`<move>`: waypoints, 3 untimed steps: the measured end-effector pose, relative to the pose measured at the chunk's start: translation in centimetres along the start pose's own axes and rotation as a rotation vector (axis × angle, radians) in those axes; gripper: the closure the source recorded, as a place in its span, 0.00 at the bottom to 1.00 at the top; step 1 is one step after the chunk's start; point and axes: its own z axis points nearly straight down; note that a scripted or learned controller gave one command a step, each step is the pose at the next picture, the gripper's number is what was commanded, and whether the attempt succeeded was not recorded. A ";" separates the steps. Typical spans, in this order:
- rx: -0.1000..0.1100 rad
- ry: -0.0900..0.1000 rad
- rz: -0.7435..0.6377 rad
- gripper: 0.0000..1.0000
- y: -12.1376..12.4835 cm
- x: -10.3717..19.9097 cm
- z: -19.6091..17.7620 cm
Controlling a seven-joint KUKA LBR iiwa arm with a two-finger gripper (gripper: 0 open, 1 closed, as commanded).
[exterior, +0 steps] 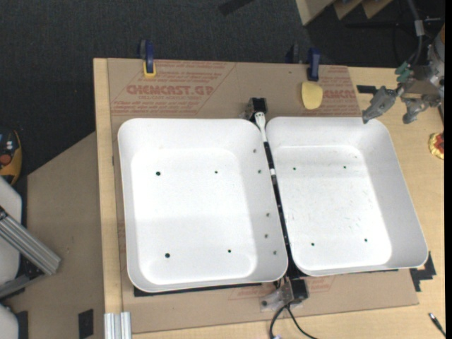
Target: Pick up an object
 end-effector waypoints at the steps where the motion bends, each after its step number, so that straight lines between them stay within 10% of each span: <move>1: -0.004 -0.002 -0.001 1.00 0.1 0.0 -1.1; 2: -0.019 -0.005 -0.004 1.00 2.2 2.3 -14.3; 3: 0.012 0.004 -0.001 1.00 3.7 3.9 -0.5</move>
